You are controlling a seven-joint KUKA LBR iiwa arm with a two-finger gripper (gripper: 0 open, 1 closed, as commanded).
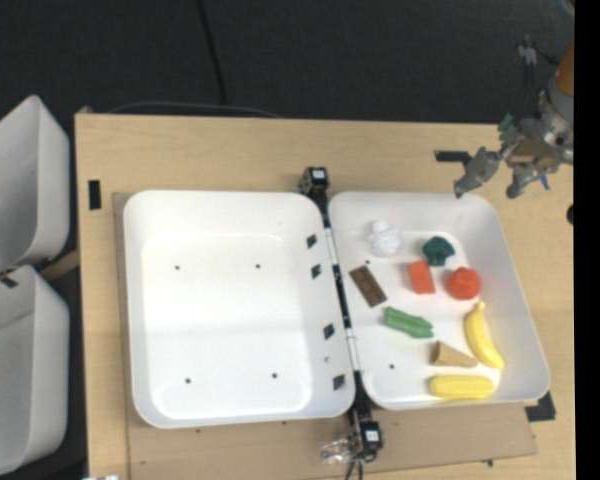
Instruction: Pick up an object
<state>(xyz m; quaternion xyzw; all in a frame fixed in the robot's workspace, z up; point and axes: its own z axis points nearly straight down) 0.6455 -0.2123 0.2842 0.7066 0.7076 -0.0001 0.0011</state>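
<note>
The right bin (510, 248) holds several small objects: a white lumpy piece (384, 236), a dark green piece (438, 249), an orange-red block (421, 277), a red round fruit (464, 283), a brown bar (368, 285), a green pickle shape (408, 322), a yellow banana (482, 337), a tan wedge (450, 354) and a second yellow piece (462, 386). My gripper (498, 176) hangs above the bin's far right corner, well apart from the objects. Its two fingers stand spread, with nothing between them.
The left bin (140, 268) lies beside the right one, joined by a black hinge strip (332, 288). White housings (15, 268) stand at the bench's left edge. A dark cable (208, 38) runs across the floor behind the bench.
</note>
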